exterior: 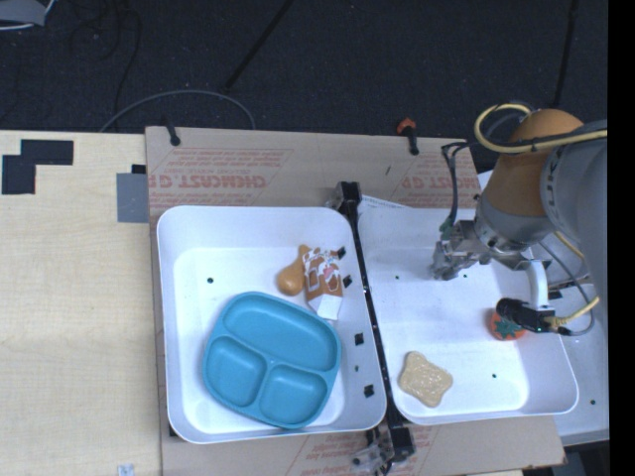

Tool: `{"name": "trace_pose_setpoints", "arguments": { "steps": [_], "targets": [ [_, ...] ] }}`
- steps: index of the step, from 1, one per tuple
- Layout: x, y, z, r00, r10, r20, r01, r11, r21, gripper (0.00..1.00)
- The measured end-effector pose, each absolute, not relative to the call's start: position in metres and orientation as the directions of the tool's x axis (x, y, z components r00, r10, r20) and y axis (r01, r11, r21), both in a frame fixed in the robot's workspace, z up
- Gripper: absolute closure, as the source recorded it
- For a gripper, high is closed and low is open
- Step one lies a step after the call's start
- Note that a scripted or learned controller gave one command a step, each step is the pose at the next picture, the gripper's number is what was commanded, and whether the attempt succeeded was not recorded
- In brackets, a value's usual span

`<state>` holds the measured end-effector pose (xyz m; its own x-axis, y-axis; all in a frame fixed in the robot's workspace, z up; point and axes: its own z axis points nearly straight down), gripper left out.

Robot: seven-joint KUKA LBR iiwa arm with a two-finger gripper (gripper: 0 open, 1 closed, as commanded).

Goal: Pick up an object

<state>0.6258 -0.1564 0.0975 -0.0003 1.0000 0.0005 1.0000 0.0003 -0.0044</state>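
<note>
At the near edge of the right bin (556,390) lay a tan, toast-shaped piece (426,379), flat on the floor and well apart from the arm. In the left bin (174,266) a blue divided tray (270,359) sat tilted across the near half, and just beyond its far corner rested a small brown-and-white packet (322,274) with an orange-brown lump (293,276) touching its left side. Further back in the right bin, a small orange-and-green object (508,323) sat near the right wall. The gripper (454,262) hung low over the far part of the right bin, near its middle, with nothing visible between its parts; whether the jaws were open or closed could not be determined. The grey arm (566,191) entered from the right.
</note>
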Motion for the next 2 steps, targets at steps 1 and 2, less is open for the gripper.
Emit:
{"name": "trace_pose_setpoints", "arguments": {
  "steps": [1,2],
  "targets": [
    [0.622,-0.156,0.160,0.001,1.000,0.000,1.000,-0.001,0.001,1.00],
    [0.622,-0.147,0.215,-0.002,1.000,0.000,1.000,0.002,0.002,1.00]
  ]
}}
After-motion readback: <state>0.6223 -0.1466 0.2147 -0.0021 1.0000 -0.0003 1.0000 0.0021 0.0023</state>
